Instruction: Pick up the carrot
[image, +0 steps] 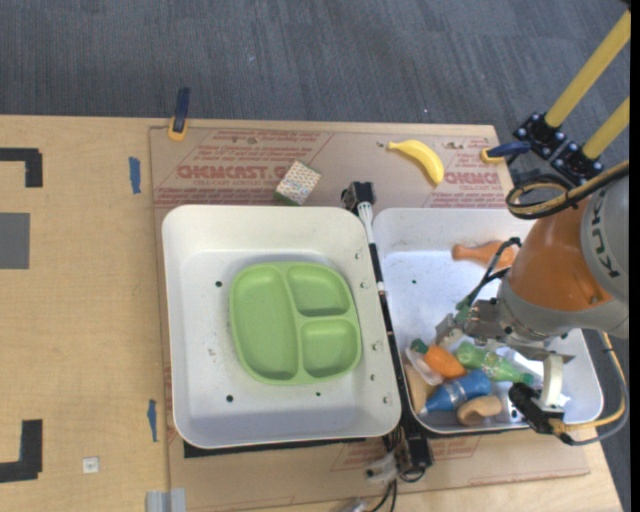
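Note:
The carrot (443, 360), a short orange piece with a small green top, lies in the right bin (420, 250) near that bin's front left. It sits in a cluster of toys. My gripper (470, 328) hangs low over this cluster, just right of and above the carrot, with the orange wrist band behind it. The arm's body hides the bin's right half. Nothing in view shows the carrot held.
Around the carrot lie a green bottle (497, 362), a blue item (458, 391) and a tan piece (481, 408). An orange object (480, 252) rests at the bin's back. The left bin (190, 300) holds a green divided plate (295, 322). A banana (420, 158) and a small cube (298, 182) lie behind the bins.

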